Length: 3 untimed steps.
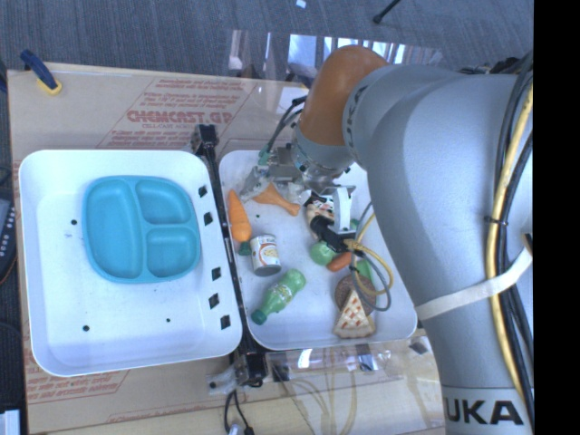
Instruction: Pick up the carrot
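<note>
Carrot [238,217]: smooth orange taper, lying in right bin [299,333] against its left wall, long axis running near-to-far, beside ridged tin can [265,254] and glossy green bottle [278,295]. Gripper [299,178] nearby; whether its fingers are parted cannot be told.

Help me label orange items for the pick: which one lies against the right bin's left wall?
The carrot, long and tapered beside the small can; the other orange piece sits under the gripper.
</note>
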Motion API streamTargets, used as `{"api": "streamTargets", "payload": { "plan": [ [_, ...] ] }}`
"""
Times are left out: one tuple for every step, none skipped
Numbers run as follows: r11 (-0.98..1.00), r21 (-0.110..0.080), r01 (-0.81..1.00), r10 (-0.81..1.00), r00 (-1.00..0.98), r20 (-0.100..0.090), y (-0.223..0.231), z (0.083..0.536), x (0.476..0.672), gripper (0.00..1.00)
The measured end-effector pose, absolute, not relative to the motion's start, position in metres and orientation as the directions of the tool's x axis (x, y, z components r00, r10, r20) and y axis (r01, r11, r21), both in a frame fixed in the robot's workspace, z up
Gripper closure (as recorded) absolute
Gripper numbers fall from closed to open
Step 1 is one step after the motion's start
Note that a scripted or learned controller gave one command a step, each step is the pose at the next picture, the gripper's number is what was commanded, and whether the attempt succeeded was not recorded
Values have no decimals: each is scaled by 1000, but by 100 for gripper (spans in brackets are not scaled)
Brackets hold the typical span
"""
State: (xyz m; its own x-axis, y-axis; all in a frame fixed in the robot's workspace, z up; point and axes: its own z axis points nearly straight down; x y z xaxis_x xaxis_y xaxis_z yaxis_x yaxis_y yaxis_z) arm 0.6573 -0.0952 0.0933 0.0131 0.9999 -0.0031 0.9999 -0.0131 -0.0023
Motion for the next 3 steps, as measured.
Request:
{"api": "streamTargets", "payload": {
  "plan": [
    [-181,0,983,983,181,-4,-93,93,657,0],
    [-174,-1,985,985,174,-2,-92,104,658,100],
    [-496,-4,868,868,496,-1,-12,194,634,100]
  ]
}}
